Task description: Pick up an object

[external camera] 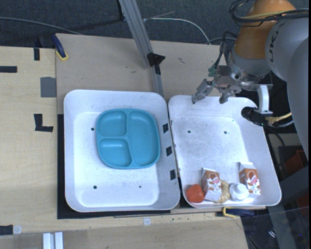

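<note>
The tool [211,94] hung open and empty-fingered over the right bin's [207,139] far rim, well apart from the cartons [211,184].

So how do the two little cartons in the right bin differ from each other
The left carton lies at the bin's near edge, packed between an orange ball and a tan piece. The right carton lies nearer the right wall, beside a white item. The left one tilts slightly one way, the right one slightly the other. Both look alike: white with reddish-brown print, lying in the right bin.
</note>
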Robot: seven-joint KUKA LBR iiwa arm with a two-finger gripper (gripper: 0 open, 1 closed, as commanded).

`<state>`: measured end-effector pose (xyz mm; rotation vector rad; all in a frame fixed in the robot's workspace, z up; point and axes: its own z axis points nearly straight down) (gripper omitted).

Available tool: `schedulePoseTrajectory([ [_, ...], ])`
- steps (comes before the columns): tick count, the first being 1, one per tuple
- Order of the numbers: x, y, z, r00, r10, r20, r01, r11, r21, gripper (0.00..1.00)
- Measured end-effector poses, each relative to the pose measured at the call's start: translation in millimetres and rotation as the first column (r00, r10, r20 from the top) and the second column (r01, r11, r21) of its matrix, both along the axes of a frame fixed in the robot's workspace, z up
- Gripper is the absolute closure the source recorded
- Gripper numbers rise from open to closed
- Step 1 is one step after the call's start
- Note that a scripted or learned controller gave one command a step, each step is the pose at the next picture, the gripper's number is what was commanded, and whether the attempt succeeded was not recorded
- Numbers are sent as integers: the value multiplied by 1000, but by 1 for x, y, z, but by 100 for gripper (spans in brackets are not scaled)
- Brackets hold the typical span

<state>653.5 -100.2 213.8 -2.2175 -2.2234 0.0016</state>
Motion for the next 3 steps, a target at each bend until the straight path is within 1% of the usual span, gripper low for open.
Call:
schedulePoseTrajectory([
  [1, 0, 0, 0, 1000, 0, 0, 0, 1000, 0, 0],
  [2, -3, 9, -48, 1000, -1, -4, 1, 1000, -1, 0],
  [3, -3, 7, -113, 1000, -1, -7, 1, 1000, -1, 0],
])
